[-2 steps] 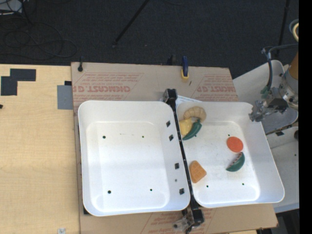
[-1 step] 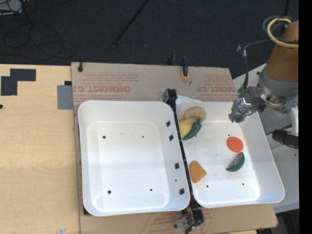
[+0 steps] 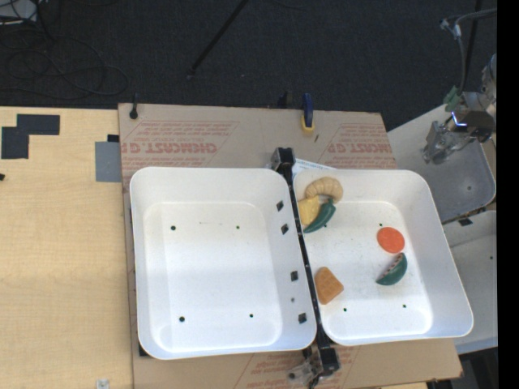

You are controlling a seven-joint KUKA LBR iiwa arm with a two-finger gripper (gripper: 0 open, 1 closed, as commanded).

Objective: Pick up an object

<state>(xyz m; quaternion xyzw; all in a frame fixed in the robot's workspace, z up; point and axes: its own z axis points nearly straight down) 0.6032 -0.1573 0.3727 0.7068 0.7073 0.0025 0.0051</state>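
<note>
My gripper [image 3: 444, 140] sits at upper right, off the right bin [image 3: 442, 217] and clear of all objects; whether it is spread or pressed together I cannot tell. In the right bin: orange disc [image 3: 391, 239], melon slice [image 3: 392, 270], brown block [image 3: 328, 284], and a tan, yellow and green cluster [image 3: 318, 205] against the divider.

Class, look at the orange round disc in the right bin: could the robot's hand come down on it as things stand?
Probably yes. The orange disc lies flat with bare bin floor around it; the watermelon slice sits just below it, apart, and nothing covers it.
</note>
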